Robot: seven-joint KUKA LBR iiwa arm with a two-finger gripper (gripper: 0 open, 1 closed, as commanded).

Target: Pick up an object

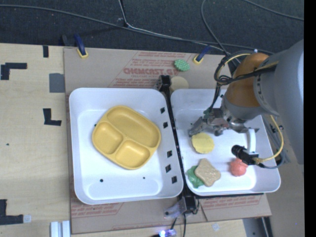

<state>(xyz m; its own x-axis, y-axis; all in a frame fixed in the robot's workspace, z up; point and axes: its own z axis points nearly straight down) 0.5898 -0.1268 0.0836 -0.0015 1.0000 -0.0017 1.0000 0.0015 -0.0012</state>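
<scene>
I see the pincer (203, 126) low in the right bin (183, 98), fingers spread, nothing between them. Nearest candidate: the yellow disc (203, 143), just below it. Toast piece (207, 172) and red ball (238, 167) lie nearer the front. Nothing is lifted; grasp and raise remain

Robotics lab bench: grey industrial arm (276, 83) with orange band, loose black cables (148, 31) over dark carpet, cardboard sheet (133, 68) clamped beneath two shallow white plastic bins (81, 147).
</scene>
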